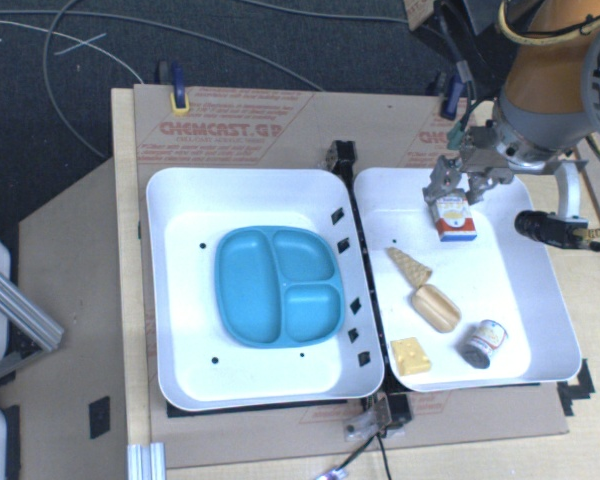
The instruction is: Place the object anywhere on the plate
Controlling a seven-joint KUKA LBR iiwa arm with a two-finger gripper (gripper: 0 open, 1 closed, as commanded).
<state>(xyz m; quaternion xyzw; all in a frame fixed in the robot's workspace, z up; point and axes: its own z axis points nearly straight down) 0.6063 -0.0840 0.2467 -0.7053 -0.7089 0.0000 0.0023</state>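
Far to the gripper's left we see the bench's brown board (230, 118), printed in red with "CHEMCAST G P", the letters partly worn; a blue and yellow clamp (179, 88) pins its far edge. A second run of red print lies on the board just left of the gripper, too small for us to read.

Well to the gripper's left and nearer the camera sits the left bin (180, 228), and in it the blue plate (280, 286), moulded into three compartments, with nothing lying on it. A row of black clips (352, 268) runs down the seam between the two bins.

The right bin (540, 298) holds everything else. The gripper (458, 190) hangs at that bin's far end, and directly below its tip, touching or nearly so, we see a small carton (456, 220), white on top with a red and blue lower part; its label carries marks we cannot make out. We cannot tell whether the fingers stand apart or together, nor whether they grasp the carton.

Nearer the camera than the gripper and slightly to its left lie a tan wedge (408, 265), then a tan bread roll (436, 308) just beside it, and a yellow block like cheese (411, 355) at the near rim. Below the gripper and a little to its right lies a small can (483, 343) on its side, its label unreadable.
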